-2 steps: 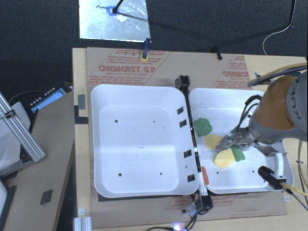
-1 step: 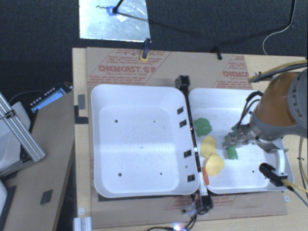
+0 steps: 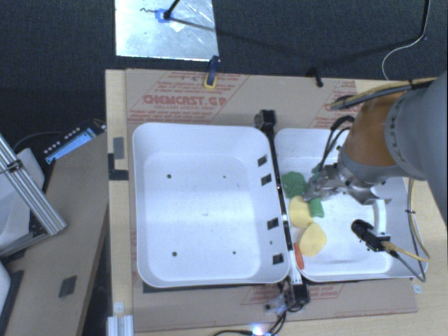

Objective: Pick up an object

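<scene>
so, largest first: bench (image 3: 175, 89) with brown printed board under two white bins. left bin (image 3: 203, 201) takes most of the middle, bare floor with a few small dark dots. right bin (image 3: 350, 254) is partly covered by the arm, its far and right walls mostly hidden. arm (image 3: 399, 135) comes in from the right, grey with an orange band, cut off by the frame edge; it blocks the bin's upper right. gripper (image 3: 320, 185) sits low over the right bin's left side, just beside the objects. jaws: cannot tell, dark clutter at the tip. objects cluster against the right bin's left wall: green piece (image 3: 294, 183) farthest back, partly under the gripper tip; a second green bit (image 3: 316, 208) just right of it, mostly hidden; yellow piece (image 3: 299, 212) touching the green; another yellow piece (image 3: 312, 239) nearer; small orange-red piece (image 3: 299, 257) at the wall, too small to identify. nothing visibly between the fingers.
</scene>
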Controlling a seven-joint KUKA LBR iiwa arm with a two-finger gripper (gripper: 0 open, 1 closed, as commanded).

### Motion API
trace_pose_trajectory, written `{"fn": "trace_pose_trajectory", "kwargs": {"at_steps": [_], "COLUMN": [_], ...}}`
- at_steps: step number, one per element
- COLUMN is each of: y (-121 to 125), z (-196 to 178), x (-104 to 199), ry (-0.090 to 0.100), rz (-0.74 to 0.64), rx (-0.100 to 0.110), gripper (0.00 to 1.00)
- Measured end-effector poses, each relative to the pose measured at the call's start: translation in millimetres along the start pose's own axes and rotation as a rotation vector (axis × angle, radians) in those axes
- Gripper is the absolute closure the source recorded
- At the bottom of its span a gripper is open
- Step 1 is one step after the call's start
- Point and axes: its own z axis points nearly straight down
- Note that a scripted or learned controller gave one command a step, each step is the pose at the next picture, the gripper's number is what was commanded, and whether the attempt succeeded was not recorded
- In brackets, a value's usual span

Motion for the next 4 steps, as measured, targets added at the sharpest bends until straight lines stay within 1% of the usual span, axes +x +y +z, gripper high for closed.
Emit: {"fn": "trace_pose_trajectory", "kwargs": {"at_steps": [1, 2, 3, 4], "y": [104, 52, 31, 85], "z": [-108, -145, -138, -200], "x": [46, 81, 143, 193], "ry": [0.0, 0.003, 0.002, 0.002], "rz": [-0.005, 0.0, -0.002, -0.001], "rx": [-0.017, 0.001, 0.005, -0.005], "gripper": [1.0, 1.0, 1.0, 1.0]}}
